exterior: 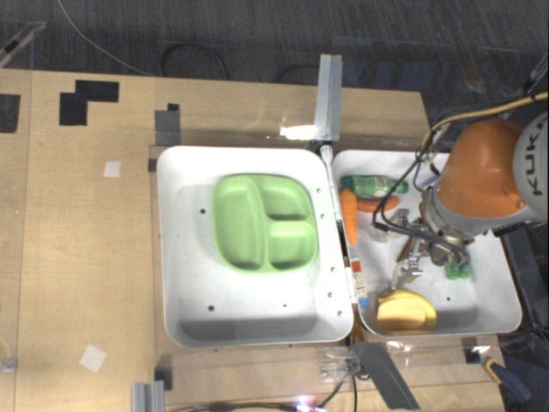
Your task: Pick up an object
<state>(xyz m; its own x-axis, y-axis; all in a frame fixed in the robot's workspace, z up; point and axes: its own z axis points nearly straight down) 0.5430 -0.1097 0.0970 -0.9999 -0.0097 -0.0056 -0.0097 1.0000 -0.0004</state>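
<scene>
In the right bin (506, 312) lie an orange carrot (348, 216) along the left wall, a green bottle (371, 184) at the back, a yellow object (406, 309) at the front, and a small green item (459, 269) under the arm. My gripper (409, 269) hangs over the bin's middle, just above and behind the yellow object. Nothing shows between its fingers. The orange wrist band (482, 172) covers the bin's back right part.
The left bin (184, 316) holds a green divided tray (262, 221). A thin red-and-white item (357, 275) lies by the wall between the bins. A metal post (328, 97) stands behind the bins. Cables trail near the arm.
</scene>
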